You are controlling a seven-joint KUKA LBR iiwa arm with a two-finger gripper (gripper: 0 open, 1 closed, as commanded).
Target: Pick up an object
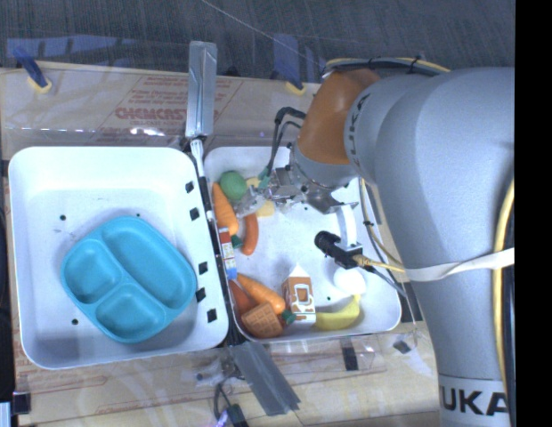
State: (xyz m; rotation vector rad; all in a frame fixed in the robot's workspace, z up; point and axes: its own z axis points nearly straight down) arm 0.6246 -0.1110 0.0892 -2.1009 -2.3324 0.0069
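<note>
The right bin point(383, 314) is crowded along its left wall: a green ball point(231, 185) at the far end, two carrots point(224, 212) and a sausage point(250, 234) below it, then another carrot point(261, 293) and a waffle cone point(262, 321) in the near left corner. A small carton point(300, 298) and a banana point(340, 313) block the near edge. The arm point(418, 167) covers the bin's far right part, with the gripper point(271, 192) low beside the ball. Bare floor shows in the bin's middle, between the sausage and a black fitting point(336, 249). In the left bin point(44, 172), a blue tray point(127, 277) takes the near middle; the far half is open.
</note>
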